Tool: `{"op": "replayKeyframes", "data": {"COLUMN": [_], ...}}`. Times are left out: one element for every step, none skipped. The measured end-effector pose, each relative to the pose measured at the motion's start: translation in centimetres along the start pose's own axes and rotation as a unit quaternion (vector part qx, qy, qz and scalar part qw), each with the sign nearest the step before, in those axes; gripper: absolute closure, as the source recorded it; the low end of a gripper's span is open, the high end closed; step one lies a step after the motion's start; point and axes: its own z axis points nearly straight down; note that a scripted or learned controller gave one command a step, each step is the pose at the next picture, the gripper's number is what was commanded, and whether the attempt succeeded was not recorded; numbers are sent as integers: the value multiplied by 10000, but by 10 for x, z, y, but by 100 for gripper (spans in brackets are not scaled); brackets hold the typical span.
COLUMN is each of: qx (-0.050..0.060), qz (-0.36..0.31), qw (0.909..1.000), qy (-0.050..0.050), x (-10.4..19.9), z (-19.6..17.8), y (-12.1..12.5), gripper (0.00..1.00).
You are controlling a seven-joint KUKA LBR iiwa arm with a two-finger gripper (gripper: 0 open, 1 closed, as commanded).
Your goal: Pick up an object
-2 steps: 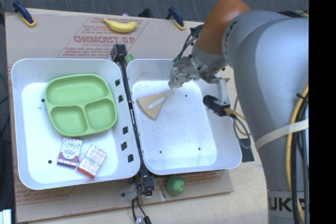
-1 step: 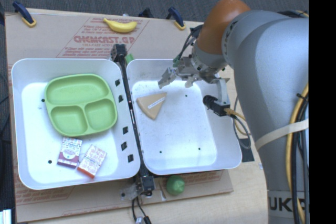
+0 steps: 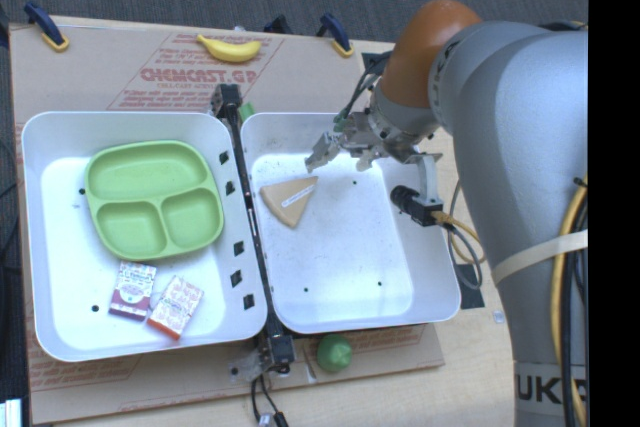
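A tan wedge-shaped piece (image 3: 288, 201) lies in the right bin (image 3: 400, 295), near its left wall. My gripper (image 3: 342, 158) hangs over the back of the same bin, just up and to the right of the wedge and apart from it. Its fingers are spread open with nothing between them. In the left bin (image 3: 50, 245) lie a green divided plate (image 3: 152, 197) and two small printed packets (image 3: 133, 290) (image 3: 176, 305) in front of it.
A yellow banana (image 3: 230, 46) rests on the cardboard behind the bins. A green ball (image 3: 335, 352) sits outside the right bin's front edge. Blue clamps (image 3: 46, 25) (image 3: 335, 32) hold the cardboard. The arm's bulk covers the right side.
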Motion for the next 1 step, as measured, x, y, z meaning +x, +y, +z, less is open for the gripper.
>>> {"op": "replayKeyframes", "data": {"qx": [9], "qz": [-12], "qw": [10000], "qy": [-3], "x": [4], "z": [15], "y": [-96], "gripper": [0]}}
